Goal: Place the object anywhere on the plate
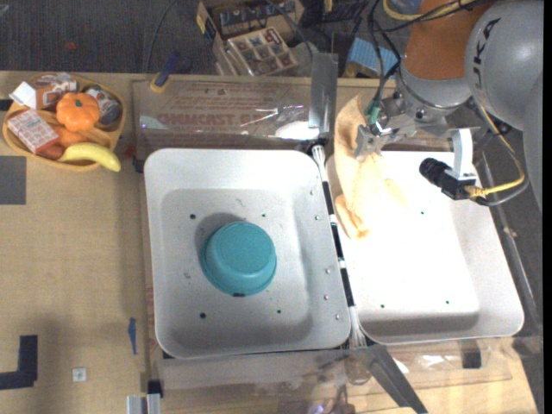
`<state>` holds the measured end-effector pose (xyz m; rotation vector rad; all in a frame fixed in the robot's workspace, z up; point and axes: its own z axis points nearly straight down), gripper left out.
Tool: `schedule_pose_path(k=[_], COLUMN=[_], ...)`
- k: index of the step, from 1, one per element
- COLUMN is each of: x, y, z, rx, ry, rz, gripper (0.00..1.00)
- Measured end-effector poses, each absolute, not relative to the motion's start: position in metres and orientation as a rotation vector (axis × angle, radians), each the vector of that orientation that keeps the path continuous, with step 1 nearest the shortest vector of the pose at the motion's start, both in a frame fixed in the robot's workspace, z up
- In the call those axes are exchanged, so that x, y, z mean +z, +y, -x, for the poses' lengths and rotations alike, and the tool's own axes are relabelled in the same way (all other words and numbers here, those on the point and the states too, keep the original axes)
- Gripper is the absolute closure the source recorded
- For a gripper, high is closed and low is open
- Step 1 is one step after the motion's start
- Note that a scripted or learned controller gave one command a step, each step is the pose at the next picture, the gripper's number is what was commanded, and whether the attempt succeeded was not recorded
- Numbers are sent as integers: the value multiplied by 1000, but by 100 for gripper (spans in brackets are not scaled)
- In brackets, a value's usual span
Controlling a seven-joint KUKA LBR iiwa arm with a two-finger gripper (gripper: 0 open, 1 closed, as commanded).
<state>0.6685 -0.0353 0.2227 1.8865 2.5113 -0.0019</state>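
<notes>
Camera view from above the bench, described left to right. At the far left, outside the bins, a shallow basket (60, 132) of toy food holds a small orange pumpkin (78, 111) and a banana (91, 154); it plays no part in the task. Next comes the left white bin (172, 317), and in its middle sits a teal round dish, the plate (240, 258), which looks turned upside down, with its base facing up. Nothing lies on it.

At the seam between the two bins, and just inside the right white bin (448, 317), a pale yellow cloth (366, 188) hangs in long folds. Its top is bunched at the gripper (373, 136), which is raised over the far left corner of the right bin; its lower end appears to drape down to the bin floor and the rim between the bins. The cloth seems pinched at the fingertips, so the gripper looks closed on it, though the fingers are small and partly hidden by fabric. The grey arm with its orange band (444, 24) enters from the upper right.

The cloth is well apart from the plate, so the carry across appears not yet done. The risks, as a judgement: the trailing end could snag on the rim between the bins and pull free of a shallow pinch. If the plate is indeed inverted, the soft cloth could slide off its domed back, or land half on the bin floor.
</notes>
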Motion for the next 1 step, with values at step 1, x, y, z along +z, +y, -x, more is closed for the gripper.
schedule_pose_path(k=[1], x=[223], y=[8], z=[-654], rx=[-2], ry=[2836], rz=[-1355], gripper=[100])
